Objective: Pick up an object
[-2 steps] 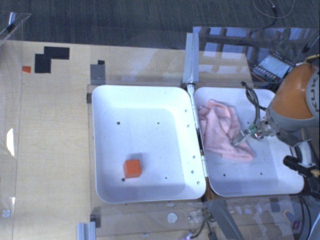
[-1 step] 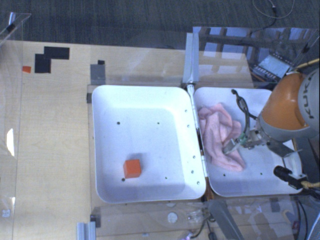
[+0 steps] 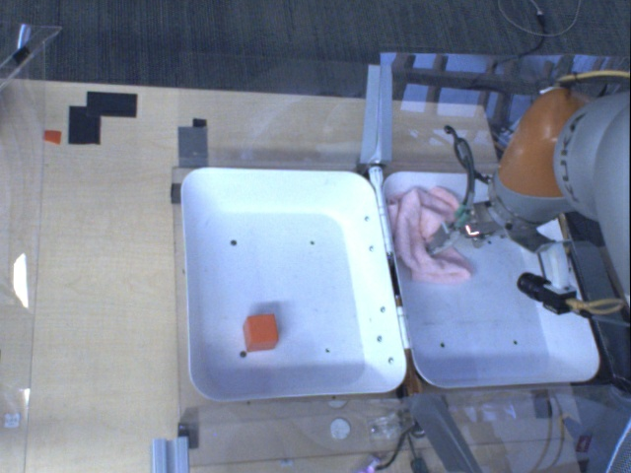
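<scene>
Pink cloth [image 3: 426, 232], crumpled in a soft heap, upper-left of right bin [image 3: 513, 363]. Orange cube [image 3: 261, 332], flat on floor of left bin [image 3: 286, 190], lower-left area.

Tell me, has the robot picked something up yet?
Not yet, as far as I can see. The gripper has reached the pink cloth in the right bin, at its right edge. The cloth lies on the bin floor, not lifted. Grabbing and lifting are left. The orange block sits untouched in the left bin.
</scene>
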You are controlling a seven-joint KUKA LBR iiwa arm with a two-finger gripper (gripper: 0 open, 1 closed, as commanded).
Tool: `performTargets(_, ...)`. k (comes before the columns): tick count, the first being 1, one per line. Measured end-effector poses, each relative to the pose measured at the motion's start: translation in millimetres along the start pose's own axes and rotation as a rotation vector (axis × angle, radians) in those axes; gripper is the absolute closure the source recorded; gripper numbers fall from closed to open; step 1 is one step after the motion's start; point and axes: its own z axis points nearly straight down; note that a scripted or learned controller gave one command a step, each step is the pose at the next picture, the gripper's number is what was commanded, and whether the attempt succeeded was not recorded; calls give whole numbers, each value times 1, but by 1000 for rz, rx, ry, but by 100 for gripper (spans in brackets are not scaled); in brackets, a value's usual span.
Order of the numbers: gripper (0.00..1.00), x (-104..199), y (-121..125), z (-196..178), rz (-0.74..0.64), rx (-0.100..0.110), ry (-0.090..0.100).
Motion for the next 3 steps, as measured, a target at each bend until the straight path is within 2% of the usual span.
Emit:
performTargets(1, 0, 35, -17, -1, -174, -3, -1)
performTargets(2, 0, 44, -5, -98, -85, 1, 0)
performTargets(3, 0, 19, 7, -9, -225, 2, 1)
